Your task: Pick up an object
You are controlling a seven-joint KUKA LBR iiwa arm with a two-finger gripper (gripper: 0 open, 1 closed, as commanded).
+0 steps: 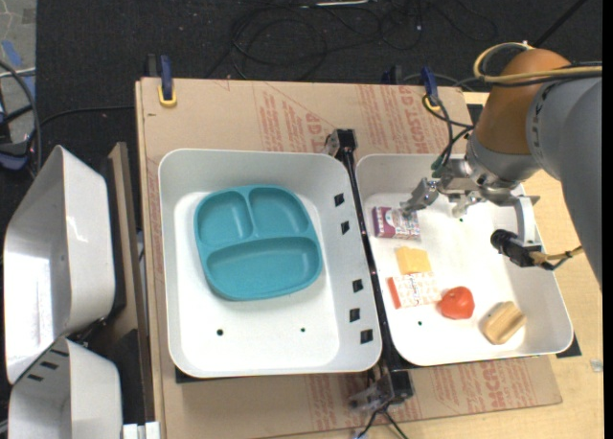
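In the right bin (476, 252) lie a purple-and-white packet (395, 223), a yellow block (413, 261), a red-and-white packet (414, 290), a red round object (457, 302) and a tan bread-like piece (502, 322). My gripper (442, 202) hangs over the bin's far part, just right of and above the purple packet. It is open, with nothing between its two spread fingers. The grey arm with its orange band (522, 68) comes in from the upper right.
The left bin (182, 265) holds a teal divided plate (257, 242). A black divider (362, 255) runs between the bins. A black fitting (512, 246) with a cable sits near the right bin's right wall. More white bins (53, 255) stand off the bench at left.
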